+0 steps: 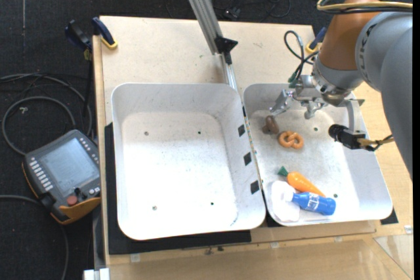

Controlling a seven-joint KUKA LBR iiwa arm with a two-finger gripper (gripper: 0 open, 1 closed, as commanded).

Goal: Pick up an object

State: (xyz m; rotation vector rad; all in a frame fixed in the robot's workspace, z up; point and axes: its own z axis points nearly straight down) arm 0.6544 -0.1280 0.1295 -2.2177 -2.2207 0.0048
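Objects: a brown lump (pixel 270 123), a tan pretzel-shaped piece (pixel 291 140), an orange carrot-like toy with a green tip (pixel 303 182), a blue bottle (pixel 314 204) and a flat white piece (pixel 283 200) are seen in the right bin (pixel 367 170).
Materials and shapes: both bins are shallow, white and smooth with rounded corners; the pretzel piece is looped, the carrot toy tapered, the bottle cylindrical with a white label.
Position in bin: the brown lump and pretzel piece are placed near the far left part of the right bin; the carrot toy, bottle and white piece are gathered at its near left corner.
Gripper: the gripper (pixel 296 106) is spread wide over the far part of the right bin, with nothing seen between its fingers.
Relation: the brown lump is found just beside the gripper's left finger, the pretzel piece near it; whether contact is made cannot be told.
Left bin: the left bin (pixel 131 101) is marked by small dark specks.
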